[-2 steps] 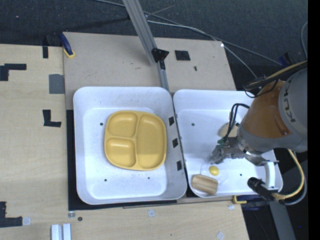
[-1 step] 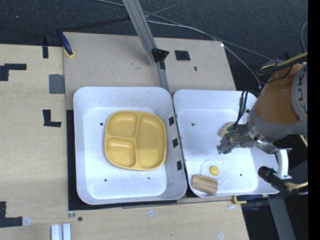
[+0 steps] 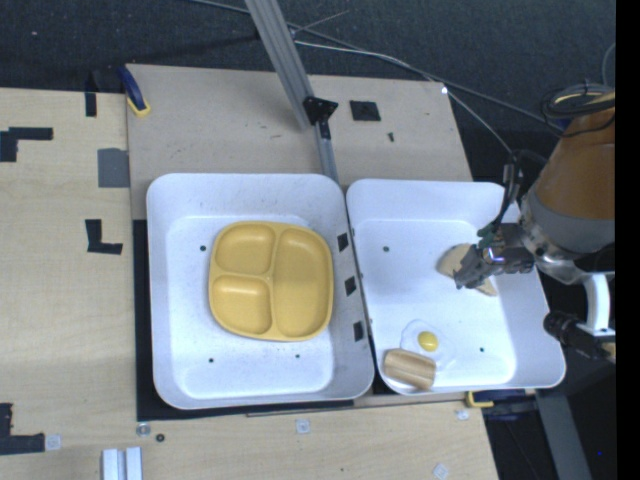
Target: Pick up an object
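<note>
In the right bin (image 3: 400, 208) a beige object (image 3: 455, 260) lies near the right wall, partly hidden under my gripper (image 3: 474, 272), which sits low right over it. A white toy fried egg with a yellow yolk (image 3: 426, 341) lies toward the bin's front. A tan bread-like piece (image 3: 409, 369) rests at the front rim. The arm, with its orange band (image 3: 590, 158), reaches in from the right.
The left bin (image 3: 180, 268) holds a yellow divided plate (image 3: 270, 279) at its centre. A grey pole (image 3: 285, 48) slants down from the top to the gap between the bins. Cables run across the dark floor behind the bench.
</note>
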`<move>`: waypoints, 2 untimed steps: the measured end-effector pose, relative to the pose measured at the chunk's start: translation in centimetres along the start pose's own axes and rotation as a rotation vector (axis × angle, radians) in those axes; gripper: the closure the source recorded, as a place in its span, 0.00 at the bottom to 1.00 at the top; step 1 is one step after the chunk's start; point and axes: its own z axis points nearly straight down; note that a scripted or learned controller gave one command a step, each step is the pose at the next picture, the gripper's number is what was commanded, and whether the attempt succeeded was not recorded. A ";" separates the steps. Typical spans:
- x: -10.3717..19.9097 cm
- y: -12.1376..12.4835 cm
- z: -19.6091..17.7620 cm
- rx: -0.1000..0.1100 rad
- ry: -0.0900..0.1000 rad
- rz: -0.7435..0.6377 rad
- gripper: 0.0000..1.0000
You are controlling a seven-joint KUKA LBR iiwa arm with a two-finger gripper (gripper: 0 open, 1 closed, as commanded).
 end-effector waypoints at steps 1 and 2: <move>0.0 0.1 -2.6 0.003 0.001 0.000 1.00; 5.8 0.2 -1.2 0.007 0.002 -0.003 1.00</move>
